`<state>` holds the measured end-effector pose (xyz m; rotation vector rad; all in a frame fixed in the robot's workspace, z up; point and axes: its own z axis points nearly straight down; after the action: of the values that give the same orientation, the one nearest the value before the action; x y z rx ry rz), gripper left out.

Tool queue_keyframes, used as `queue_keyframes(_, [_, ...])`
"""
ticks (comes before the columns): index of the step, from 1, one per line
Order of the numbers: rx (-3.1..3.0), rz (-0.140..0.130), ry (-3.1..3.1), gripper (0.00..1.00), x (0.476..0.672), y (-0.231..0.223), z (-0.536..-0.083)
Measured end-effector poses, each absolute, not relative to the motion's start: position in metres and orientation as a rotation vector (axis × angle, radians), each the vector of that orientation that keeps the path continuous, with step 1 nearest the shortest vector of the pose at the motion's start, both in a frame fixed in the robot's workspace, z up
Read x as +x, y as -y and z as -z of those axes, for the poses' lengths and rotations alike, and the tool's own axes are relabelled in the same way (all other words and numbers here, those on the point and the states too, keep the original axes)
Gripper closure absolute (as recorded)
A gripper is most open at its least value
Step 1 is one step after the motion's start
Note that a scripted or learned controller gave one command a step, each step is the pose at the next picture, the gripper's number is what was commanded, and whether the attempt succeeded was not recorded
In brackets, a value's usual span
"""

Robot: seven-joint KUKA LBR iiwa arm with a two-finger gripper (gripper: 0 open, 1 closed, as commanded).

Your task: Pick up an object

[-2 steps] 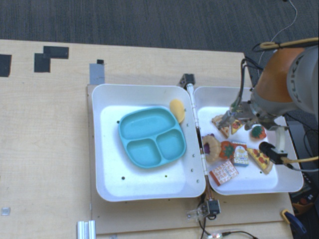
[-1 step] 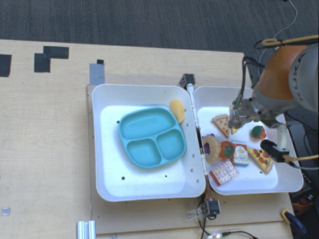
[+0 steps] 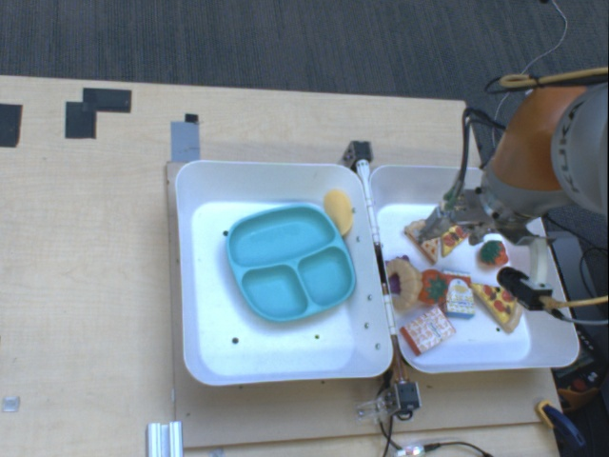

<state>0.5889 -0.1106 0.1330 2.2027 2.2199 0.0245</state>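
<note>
The grey arm (image 3: pixel 571 150) with its orange band comes in from the right and bends down over the right bin (image 3: pixel 476 360), its wrist hanging above that bin's far half. The tool (image 3: pixel 447 219) sits low at the end of the wrist, just over a pizza slice (image 3: pixel 440 244) lying in the far-left part of the right bin. Whether the tool is apart or together cannot be told, since the dark wrist and cables blur into it, and nothing can be seen clamped in it.

Taking the pizza slice as the landmark: a small green and red toy (image 3: pixel 492 252) lies to its right, close by. Nearer the camera from the slice lies a tan cookie (image 3: pixel 402 282), touching a red and green vegetable (image 3: pixel 434 286). A small white carton (image 3: pixel 459 298) sits just right of that, and a second pizza slice (image 3: pixel 499 305) lies further right. A red patterned packet (image 3: pixel 427 330) rests nearest the front rim.

Well left of the slice, across the divider, the left bin (image 3: pixel 205 350) holds a blue divided plate (image 3: pixel 289 261) with a yellow lemon (image 3: pixel 339 210) at its far-right corner. Both bins stand on the pale counter (image 3: pixel 86 284).
</note>
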Motion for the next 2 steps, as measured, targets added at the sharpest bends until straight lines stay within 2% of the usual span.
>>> queue_keyframes(1, [2.211,-0.01,-2.218,0.0,0.567,0.088,-0.088])
queue_keyframes(2, [2.207,-0.017,-2.219,1.0,0.569,0.087,-0.1])
